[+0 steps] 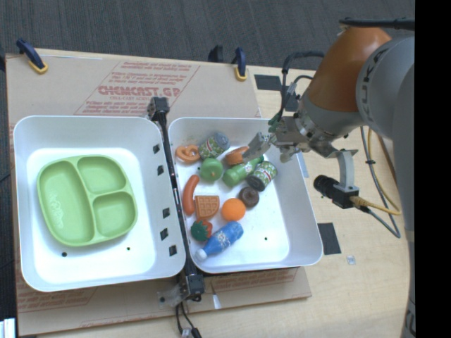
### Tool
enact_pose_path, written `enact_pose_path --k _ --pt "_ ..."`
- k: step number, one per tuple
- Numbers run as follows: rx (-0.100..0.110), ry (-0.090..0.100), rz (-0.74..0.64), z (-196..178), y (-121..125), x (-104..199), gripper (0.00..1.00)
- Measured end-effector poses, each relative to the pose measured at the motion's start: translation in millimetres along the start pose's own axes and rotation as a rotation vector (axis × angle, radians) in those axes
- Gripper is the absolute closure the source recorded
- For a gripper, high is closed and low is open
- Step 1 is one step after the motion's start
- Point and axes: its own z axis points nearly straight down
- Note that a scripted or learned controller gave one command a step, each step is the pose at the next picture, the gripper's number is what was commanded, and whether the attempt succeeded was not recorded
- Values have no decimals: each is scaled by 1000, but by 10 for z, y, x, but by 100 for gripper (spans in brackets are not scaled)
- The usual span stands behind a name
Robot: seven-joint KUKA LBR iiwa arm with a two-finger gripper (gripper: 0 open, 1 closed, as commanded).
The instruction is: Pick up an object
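— What's on the bench?
— Brown cardboard [141, 90] lies under two shallow white bins. The left bin [28, 259] holds a green divided plastic tray [88, 199].
— And the right bin [299, 224]?
— A heap of toy food: an orange ball [233, 209], a blue bottle [222, 239], a green apple [211, 169], a red sausage [189, 193].
— The gripper [255, 146]?
— Low over the heap's upper right, beside a green bottle [239, 171]. Whether its jaws are spread or closed, I cannot tell.
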Motion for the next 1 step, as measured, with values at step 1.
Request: enact_pose_path --k 1 --pt "0 0 0 0 0 0 0"
